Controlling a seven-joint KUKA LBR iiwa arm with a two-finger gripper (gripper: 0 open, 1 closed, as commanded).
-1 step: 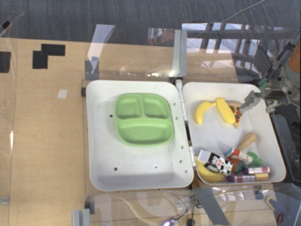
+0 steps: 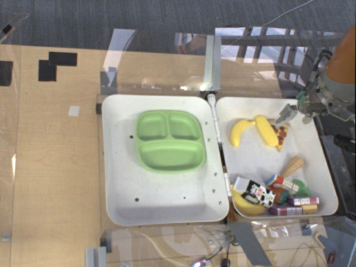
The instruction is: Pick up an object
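From above, the claw [image 2: 296, 112] hangs at the upper right edge of the right bin [image 2: 320, 149], its two fingers spread apart with nothing between them. Just left of it lie a banana [image 2: 240, 131] and a corn cob [image 2: 266, 130]. More small toys crowd that bin's near edge. The left bin [image 2: 119, 166] carries a green divided plate [image 2: 169, 140].

Green divided plate [image 2: 169, 141] centred in left bin [image 2: 119, 204], bananas [image 2: 240, 131] at right bin's [image 2: 322, 171] twelve o'clock, gripper [image 2: 295, 111] open at its one o'clock, toys [image 2: 289, 193] at six
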